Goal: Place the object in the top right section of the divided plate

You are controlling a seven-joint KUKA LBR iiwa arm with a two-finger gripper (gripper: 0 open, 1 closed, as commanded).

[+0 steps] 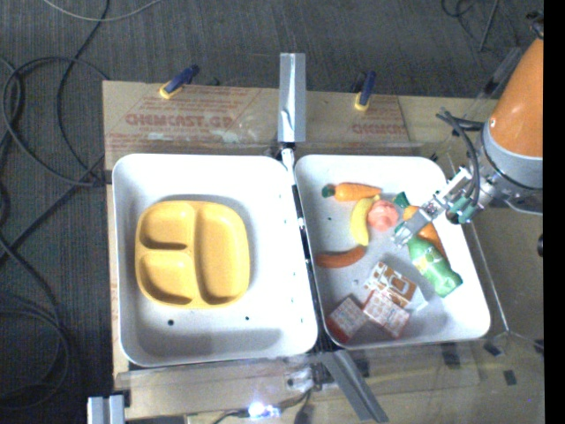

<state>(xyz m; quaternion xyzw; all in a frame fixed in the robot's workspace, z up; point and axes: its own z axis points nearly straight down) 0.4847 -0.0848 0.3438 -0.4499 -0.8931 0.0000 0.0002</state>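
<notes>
A yellow divided plate [192, 253] lies in the left white bin [265, 321], with two small sections on its left and one long section on its right; nothing is in it. My gripper [409, 228] reaches in from the right and hangs over the upper middle of the right bin [472, 321]. Its tip is just right of a pink round fruit [383, 215] and a yellow banana [360, 223], above a green bottle [436, 269]. A small orange piece [430, 234] shows partly under the gripper. I see nothing clearly held.
The right bin also holds a carrot [355, 190], a brown sausage [341, 257], brown-and-white boxes [393, 283] and a red block [344, 319]. A metal divider post [291, 104] stands between the bins at the back. Cables lie on the floor around the bench.
</notes>
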